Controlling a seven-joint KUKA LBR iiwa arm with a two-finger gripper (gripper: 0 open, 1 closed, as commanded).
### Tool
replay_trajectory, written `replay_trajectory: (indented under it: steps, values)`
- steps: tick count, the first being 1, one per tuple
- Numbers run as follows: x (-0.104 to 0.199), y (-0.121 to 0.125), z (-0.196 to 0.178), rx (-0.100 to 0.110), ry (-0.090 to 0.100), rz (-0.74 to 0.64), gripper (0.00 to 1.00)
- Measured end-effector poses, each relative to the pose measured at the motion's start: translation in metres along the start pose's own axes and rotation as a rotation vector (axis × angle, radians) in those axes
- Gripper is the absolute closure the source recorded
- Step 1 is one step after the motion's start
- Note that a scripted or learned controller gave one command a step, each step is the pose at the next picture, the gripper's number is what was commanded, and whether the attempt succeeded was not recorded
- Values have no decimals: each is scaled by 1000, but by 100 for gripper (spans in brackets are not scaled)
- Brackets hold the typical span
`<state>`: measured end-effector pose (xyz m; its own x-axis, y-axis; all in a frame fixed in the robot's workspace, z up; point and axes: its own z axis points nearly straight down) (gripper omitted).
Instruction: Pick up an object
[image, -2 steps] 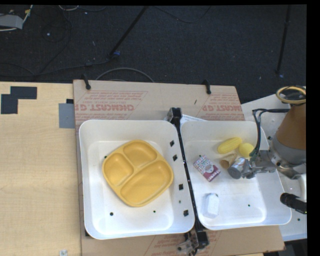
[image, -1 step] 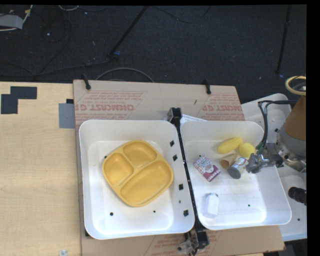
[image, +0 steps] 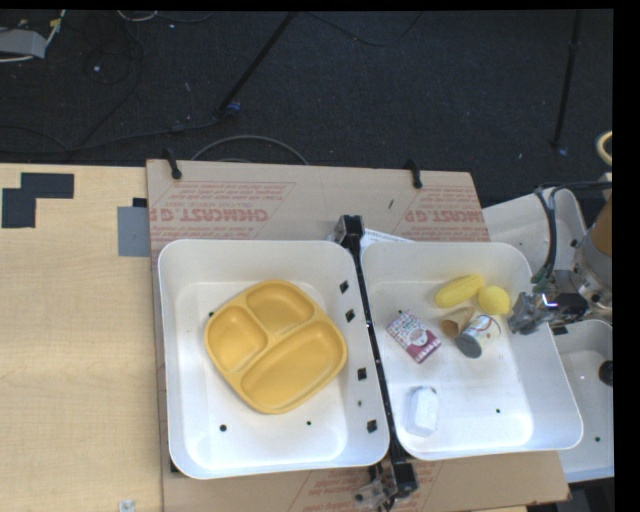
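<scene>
The right bin (image: 500, 425) holds two yellow lemon-like pieces, one long (image: 457, 291) and one round (image: 493, 299), a small red-and-white packet (image: 413, 336), a grey-and-brown object with a clear loop (image: 470, 335), and a white block (image: 423, 409). My gripper (image: 530, 315) sits at the bin's right rim, just right of the round yellow piece and the grey object. Nothing shows between its fingers.
The left bin (image: 190, 420) holds a yellow three-compartment tray (image: 276, 345). A black divider bar (image: 365, 340) runs between the bins. Cardboard (image: 260, 205) lies under both, with a wooden bench (image: 70, 350) to the left. White equipment (image: 590, 400) stands right of the right bin.
</scene>
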<state>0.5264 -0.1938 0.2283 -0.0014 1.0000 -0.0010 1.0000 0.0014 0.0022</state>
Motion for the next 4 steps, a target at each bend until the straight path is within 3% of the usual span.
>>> replay_trajectory:
  steps: [2,4]
  values:
    - [106,-23,-4,7,4,-2,100]
    - [204,-22,1,9,3,-3,100]
